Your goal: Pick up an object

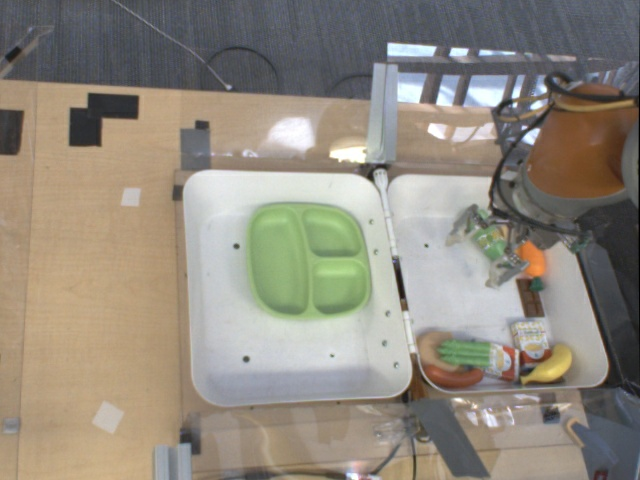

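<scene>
The surface (90, 268) is pale wood with a few black patches near its far left corner, and beyond its far edge lies dark grey carpet (250, 18) crossed by a thin cable. Two shallow white bins sit side by side on it, touching along a shared rim. The arm (585, 148), grey with an orange band, comes in from the right over the right bin (430, 218), and the jaws (487, 251) hang low above that bin's floor, spread fairly wide, with nothing visibly between them.

Just right of the jaws, close to one fingertip, lies a small orange object (534, 259); whether they touch cannot be told. Nearer the camera from the jaws, along the bin's front wall, a cluster lies packed together: a green bundle (472, 353) over a reddish piece (450, 375), a small printed packet (530, 338) and a yellow banana (552, 366) at the right end.

Left of the jaws and toward the far wall the bin floor is bare, giving open room. Further left, past the shared rim, the left bin (220, 368) carries a green divided plate (308, 259) at its middle, with white floor open all round it.
</scene>
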You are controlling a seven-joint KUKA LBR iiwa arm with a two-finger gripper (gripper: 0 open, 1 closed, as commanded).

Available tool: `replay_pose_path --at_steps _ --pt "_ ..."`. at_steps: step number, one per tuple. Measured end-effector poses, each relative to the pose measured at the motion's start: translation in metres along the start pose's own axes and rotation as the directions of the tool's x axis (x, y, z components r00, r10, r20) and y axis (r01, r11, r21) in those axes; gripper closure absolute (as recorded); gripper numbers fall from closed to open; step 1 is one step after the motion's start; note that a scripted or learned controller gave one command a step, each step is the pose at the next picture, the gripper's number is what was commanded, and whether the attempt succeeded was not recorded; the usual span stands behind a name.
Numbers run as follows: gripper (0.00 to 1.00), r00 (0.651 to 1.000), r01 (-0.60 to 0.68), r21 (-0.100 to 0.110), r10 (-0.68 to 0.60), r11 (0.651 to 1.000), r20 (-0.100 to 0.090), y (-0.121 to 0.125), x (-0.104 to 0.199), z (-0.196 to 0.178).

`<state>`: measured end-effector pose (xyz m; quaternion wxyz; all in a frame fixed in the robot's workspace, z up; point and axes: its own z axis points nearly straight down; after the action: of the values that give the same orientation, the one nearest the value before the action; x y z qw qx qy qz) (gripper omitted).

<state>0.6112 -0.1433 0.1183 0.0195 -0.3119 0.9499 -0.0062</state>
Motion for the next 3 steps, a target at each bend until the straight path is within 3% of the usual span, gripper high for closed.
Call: replay_pose_path --at_steps 1,2,3 --pt "0.0 1.0 -0.013 -0.015 0.012 1.0 -0.022 -0.02 -0.01 0.03" --pt "1.0 1.0 -0.013 -0.007 0.013 1.0 -0.008 -0.022 -0.015 0.014" --pt "1.0 0.951 0.308 -0.021 -0.308 0.951 -0.017 -0.077 -0.004 -0.009"
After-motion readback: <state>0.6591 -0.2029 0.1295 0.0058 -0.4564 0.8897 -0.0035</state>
